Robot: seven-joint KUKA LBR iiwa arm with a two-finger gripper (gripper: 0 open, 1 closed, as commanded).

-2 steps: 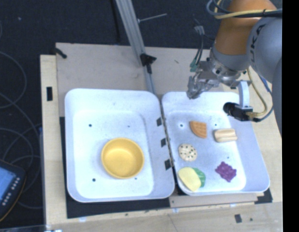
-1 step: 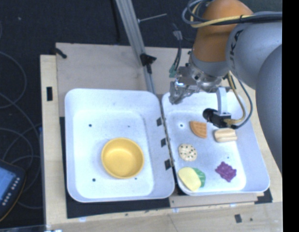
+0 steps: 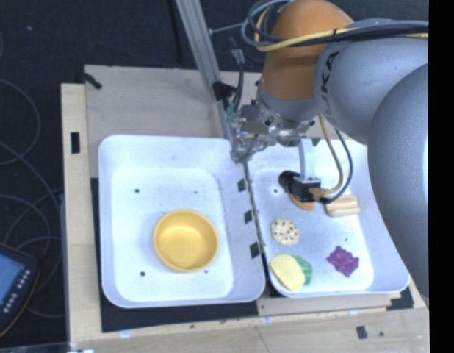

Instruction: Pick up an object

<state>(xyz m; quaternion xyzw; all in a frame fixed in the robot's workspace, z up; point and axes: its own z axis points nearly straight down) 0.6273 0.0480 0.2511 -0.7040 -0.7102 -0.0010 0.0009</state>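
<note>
A: How many things?
B: Two white bins (image 3: 120, 160); one yellow bowl (image 3: 186, 240) lower left; lower right, one cookie (image 3: 285, 232), one purple piece (image 3: 343, 260), one wooden block (image 3: 341, 207).
A: End effector (image 3: 245, 149)?
B: Upper centre; grip unclear.

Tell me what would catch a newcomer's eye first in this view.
The big grey arm with its orange band comes first, reaching in from the right, its gripper above the divide between the two white bins. Next is the yellow bowl, alone in the left bin. Then come the small things scattered in the right bin: a round cookie, a purple piece and a yellow-green one.
</note>
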